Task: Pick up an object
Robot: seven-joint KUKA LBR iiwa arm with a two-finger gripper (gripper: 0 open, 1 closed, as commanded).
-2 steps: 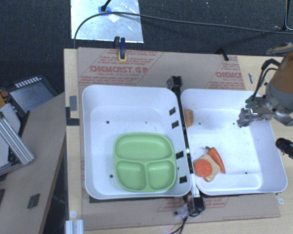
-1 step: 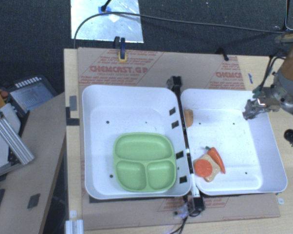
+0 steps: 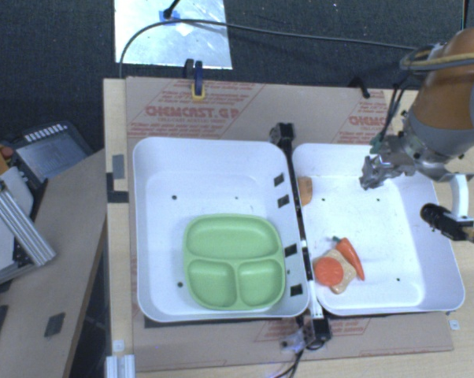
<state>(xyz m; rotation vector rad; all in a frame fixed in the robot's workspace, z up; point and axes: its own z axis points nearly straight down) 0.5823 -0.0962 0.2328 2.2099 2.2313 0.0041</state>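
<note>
— Where were the things it could have picked up?

— In the right bin (image 3: 434,290), toward its near left corner. A carrot (image 3: 350,257) lay at a slant, touching a round red-orange piece, perhaps a tomato (image 3: 327,271), with a pale tan piece (image 3: 344,280) under and beside them. A small tan object (image 3: 305,189) sat apart at the bin's left wall, farther back.

— And the gripper?

— The gripper (image 3: 372,177) hung over the far part of the same bin, well apart from the carrot cluster, pointing down and leftward from the grey arm with its orange band (image 3: 455,93). Nothing was seen between its fingers; whether they stood open or closed could not be told at that size and angle.

— What was in the other bin?

— The left bin (image 3: 154,164) held a green divided plate (image 3: 233,260) with three compartments, near its front. Both bins rested on a cardboard sheet (image 3: 221,109) printed with red lettering, a black divider (image 3: 292,203) running between them.
</note>
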